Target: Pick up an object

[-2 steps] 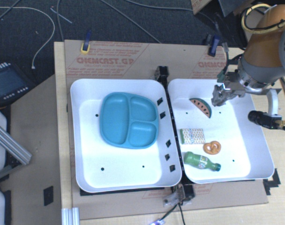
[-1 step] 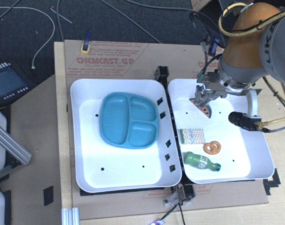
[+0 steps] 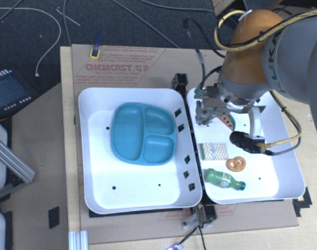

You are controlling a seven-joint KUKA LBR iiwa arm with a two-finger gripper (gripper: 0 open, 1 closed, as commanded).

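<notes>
Arm (image 3: 263,46): reaching in from the right, orange band above the wrist, wrist angled down over the right bin (image 3: 283,184).
Claw (image 3: 204,116): low over the right bin's upper left corner, beside the divider; open or closed cannot be told.
Patterned packet (image 3: 215,150): in the right bin, just below the claw.
Orange pretzel-shaped piece (image 3: 235,164): right of the packet.
Green bottle (image 3: 224,179): on its side, below the packet.
Blue divided plate (image 3: 144,133): in the left bin (image 3: 96,181).
</notes>
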